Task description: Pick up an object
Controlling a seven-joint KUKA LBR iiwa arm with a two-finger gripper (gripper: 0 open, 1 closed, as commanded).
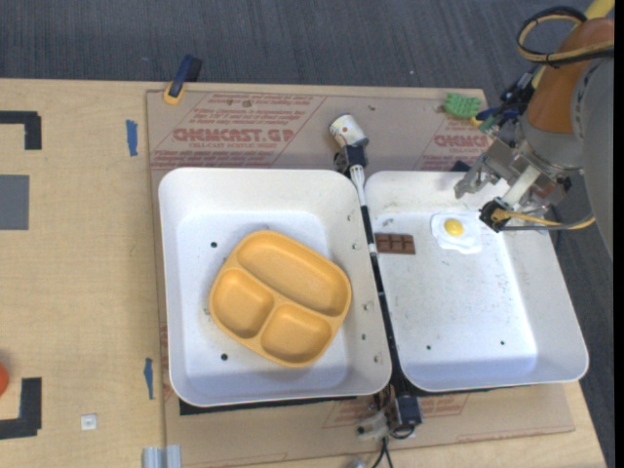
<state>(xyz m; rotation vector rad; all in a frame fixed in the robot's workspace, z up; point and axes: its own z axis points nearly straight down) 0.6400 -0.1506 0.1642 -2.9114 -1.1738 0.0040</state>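
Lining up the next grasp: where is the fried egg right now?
In the camera view, the fried egg lies in the far half of the right bin, between the brown chocolate bar and the gripper.

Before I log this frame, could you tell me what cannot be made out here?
Camera view:
Arm: cut off by the right edge.
Red thing: cut off by the left edge, unidentifiable.
Green thing: too small to identify.
Left bin floor beneath the yellow plate: hidden by the plate.
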